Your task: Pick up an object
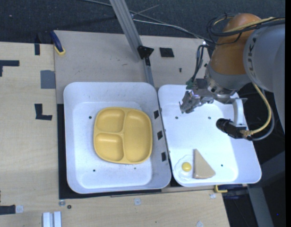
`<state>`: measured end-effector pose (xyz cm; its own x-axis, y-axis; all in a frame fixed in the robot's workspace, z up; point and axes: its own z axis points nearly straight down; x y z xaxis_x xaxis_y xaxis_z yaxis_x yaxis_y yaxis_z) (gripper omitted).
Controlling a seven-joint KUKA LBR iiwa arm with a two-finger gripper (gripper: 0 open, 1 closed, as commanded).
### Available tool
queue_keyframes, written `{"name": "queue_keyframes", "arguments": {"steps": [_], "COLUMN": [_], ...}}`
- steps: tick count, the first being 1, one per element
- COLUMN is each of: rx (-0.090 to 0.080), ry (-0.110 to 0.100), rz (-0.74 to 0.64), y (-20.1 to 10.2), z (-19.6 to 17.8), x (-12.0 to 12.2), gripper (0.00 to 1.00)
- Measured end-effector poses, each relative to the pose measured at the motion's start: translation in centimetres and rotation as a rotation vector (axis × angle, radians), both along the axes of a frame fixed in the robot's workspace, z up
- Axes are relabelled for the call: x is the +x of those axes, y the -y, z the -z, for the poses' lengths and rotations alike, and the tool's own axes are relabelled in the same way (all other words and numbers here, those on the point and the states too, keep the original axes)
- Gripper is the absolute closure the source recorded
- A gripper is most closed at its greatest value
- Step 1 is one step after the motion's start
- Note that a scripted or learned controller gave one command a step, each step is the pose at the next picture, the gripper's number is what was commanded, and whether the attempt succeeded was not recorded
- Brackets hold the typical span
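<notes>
A yellow sectioned plate lies in the left bin. In the right bin, near its front edge, lie a tan wedge-shaped piece and a small yellow round piece beside it on the left. My gripper hangs over the back left part of the right bin, well behind the wedge and the round piece. Nothing shows between its fingertips.
A slanted metal pole runs from the top down to the gap between the bins. Black cables and a hose hang off the wrist over the right bin's right side. Tape marks dot the wooden bench.
</notes>
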<state>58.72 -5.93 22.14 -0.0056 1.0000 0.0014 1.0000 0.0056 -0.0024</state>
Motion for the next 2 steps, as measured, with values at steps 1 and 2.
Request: {"name": "queue_keyframes", "arguments": {"steps": [1,2], "rx": [0.000,-0.001], "ry": [-0.002,-0.001], "rz": [0.000,0.000], "y": [-5.5,-9.8], "z": [0.6,0.4], "x": [-2.3,-3.1], "gripper": [1.00,1.00]}}
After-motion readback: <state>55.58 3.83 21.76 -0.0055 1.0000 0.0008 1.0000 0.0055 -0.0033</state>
